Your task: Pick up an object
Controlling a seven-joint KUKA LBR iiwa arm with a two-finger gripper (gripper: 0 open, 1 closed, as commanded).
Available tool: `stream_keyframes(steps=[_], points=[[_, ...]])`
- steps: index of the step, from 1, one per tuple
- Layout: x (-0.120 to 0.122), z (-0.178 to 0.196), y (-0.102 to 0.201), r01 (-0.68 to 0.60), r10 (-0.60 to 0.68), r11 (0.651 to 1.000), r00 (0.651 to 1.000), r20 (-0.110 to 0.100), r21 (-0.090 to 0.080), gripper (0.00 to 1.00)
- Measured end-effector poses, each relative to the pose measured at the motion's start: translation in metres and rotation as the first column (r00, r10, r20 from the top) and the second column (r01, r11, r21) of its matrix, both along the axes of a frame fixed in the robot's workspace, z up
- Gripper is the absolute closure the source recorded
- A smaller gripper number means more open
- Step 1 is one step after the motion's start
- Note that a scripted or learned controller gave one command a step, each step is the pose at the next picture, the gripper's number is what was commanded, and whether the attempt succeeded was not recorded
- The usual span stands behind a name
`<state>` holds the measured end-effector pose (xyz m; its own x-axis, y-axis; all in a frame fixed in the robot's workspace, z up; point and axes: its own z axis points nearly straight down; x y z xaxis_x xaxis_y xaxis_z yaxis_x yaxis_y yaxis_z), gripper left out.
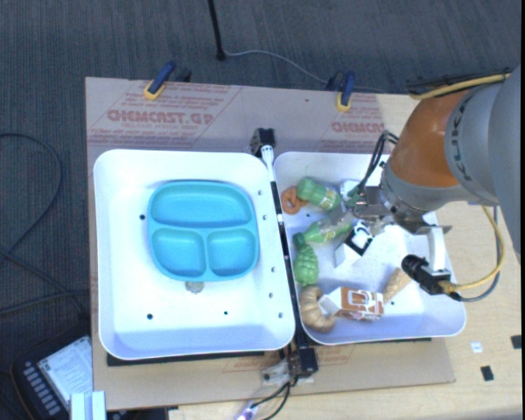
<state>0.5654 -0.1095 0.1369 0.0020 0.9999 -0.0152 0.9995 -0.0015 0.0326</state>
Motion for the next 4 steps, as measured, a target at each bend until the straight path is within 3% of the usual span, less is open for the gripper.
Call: stream_keyframes(steps=[1, 2, 3, 4], points=[[-0.022, -0.022, 0.004, -0.001, 0.001, 1.000, 1.000, 0.000, 0.001, 0.00], [-0.021, -0.010, 0.003, 0.002, -0.002, 1.000, 1.000, 0.002, 0.000, 1.00], [-0.021, -0.010, 0.003, 0.001, -0.001, 1.000, 1.000, 0.001, 0.001, 0.00], [-0.034, -0.023, 0.002, -0.002, 0.002, 1.000, 1.000, 0.002, 0.002, 0.00]])
